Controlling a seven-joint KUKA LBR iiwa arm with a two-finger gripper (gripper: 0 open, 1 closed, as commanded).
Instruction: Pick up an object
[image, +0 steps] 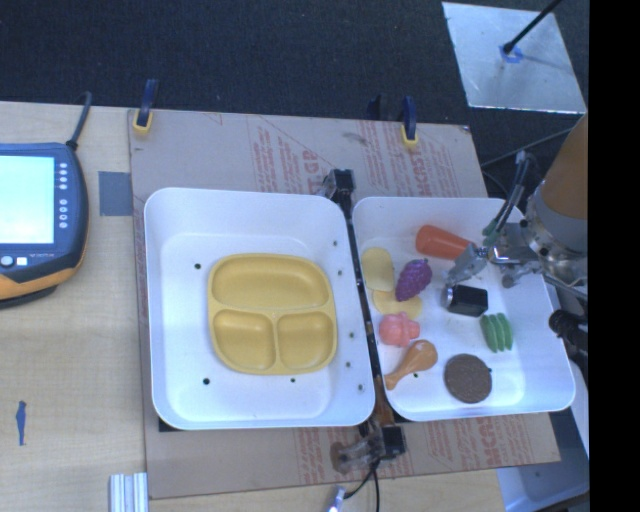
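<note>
My end effector (478, 268) sits over the upper right part of the right bin (560, 385), reaching in from the right edge, with the metal wrist hardware just behind it and the orange band of my arm at the frame edge. I can't tell from this angle how the end effector is set, and I see nothing between its tips. Its tip is just above a small black block (466, 298), close to it, contact unclear. Right bin contents: orange carrot-like piece (440, 241) near the top, just left of my tip; purple grape bunch (412, 279) below it; pale yellow piece (377, 268) against the left wall; pink piece (398, 328) under that; tan drumstick-shaped piece (412, 361) lower down, lying at a slant; brown round disc (467, 378) near the bottom wall; green ridged piece (496, 331) between the disc and the black block, on the right. All of them lie on the bin floor, none lifted. Left bin (170, 300) holds a yellow divided plate (272, 311) with three compartments, roughly centred. Both bins sit side by side on a cardboard sheet (260, 150) on the counter (60, 400), clamped at the top edge. A handheld control pad (35, 220) with a screen lies at the far left of the counter, well apart from the bins.
</note>
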